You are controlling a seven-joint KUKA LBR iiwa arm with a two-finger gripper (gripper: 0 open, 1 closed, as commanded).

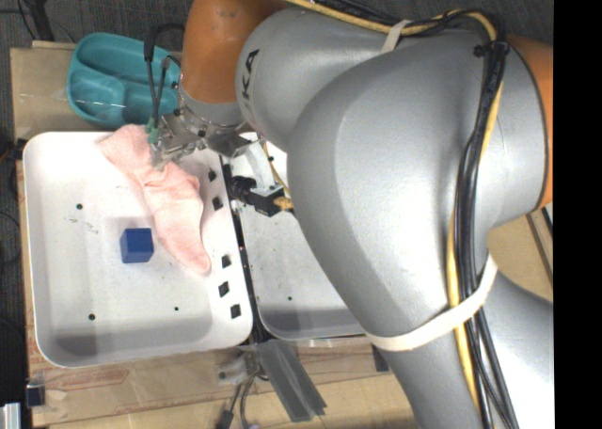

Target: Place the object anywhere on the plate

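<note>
in the left white bin (56, 324), the gripper (167, 142) pinches the pink cloth (174, 206) beside a blue cube (136, 245).

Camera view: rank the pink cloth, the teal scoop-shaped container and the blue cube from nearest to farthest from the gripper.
1. Pink cloth: its upper end lies right at the gripper, in the left bin.
2. Teal container: just beyond the bin's top edge, above the gripper.
3. Blue cube: on the left bin's floor, lower left, plainly farthest.
</note>
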